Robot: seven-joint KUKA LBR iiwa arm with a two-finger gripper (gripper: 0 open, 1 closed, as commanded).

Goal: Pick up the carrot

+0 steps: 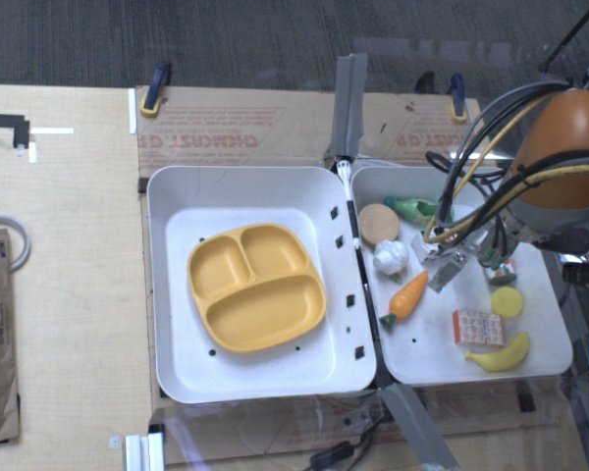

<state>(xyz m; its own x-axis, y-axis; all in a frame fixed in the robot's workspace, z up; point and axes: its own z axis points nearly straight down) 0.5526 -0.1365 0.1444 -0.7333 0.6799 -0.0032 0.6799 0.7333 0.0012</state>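
Observation:
The carrot [407,297], orange with a small green top at its lower left end, lies tilted on the floor of the right bin [427,356]. My gripper [450,263] hangs just to the carrot's upper right, close to its thick end, under a bundle of cables. No part of the carrot shows between the gripper's parts.
The right bin also holds a tan round disc [379,223], a white crumpled thing [392,257], a green item [412,207], a yellow lemon [508,302], a banana [499,355] and a small printed box [478,328]. A yellow divided plate [256,286] fills the left bin [177,263].

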